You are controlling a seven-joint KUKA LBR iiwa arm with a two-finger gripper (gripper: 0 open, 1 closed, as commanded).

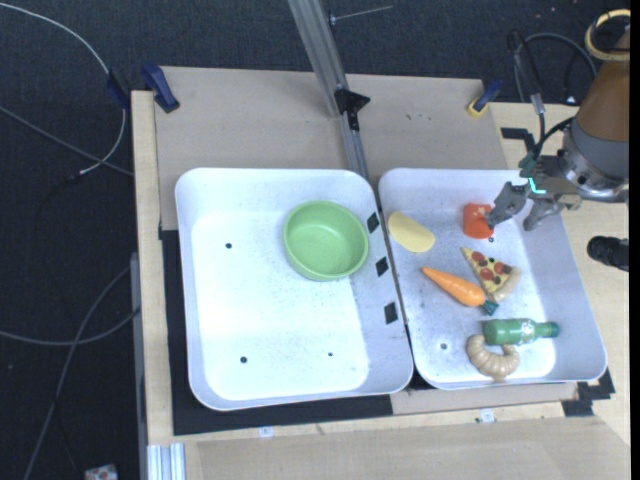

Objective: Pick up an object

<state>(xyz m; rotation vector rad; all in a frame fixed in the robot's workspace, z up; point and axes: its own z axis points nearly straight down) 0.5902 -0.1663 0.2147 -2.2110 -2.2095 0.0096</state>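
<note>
Grey gripper [524, 206] hung with jaws spread beside a red toy [477, 220]; pizza slice [490, 272] and carrot [454, 286] lay near.

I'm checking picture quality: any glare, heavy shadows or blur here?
In the camera view, light is even and soft; the white bins look bright without hard glare; the green bowl casts only a faint shadow; the gripper looks slightly soft, the toys fairly sharp.
</note>
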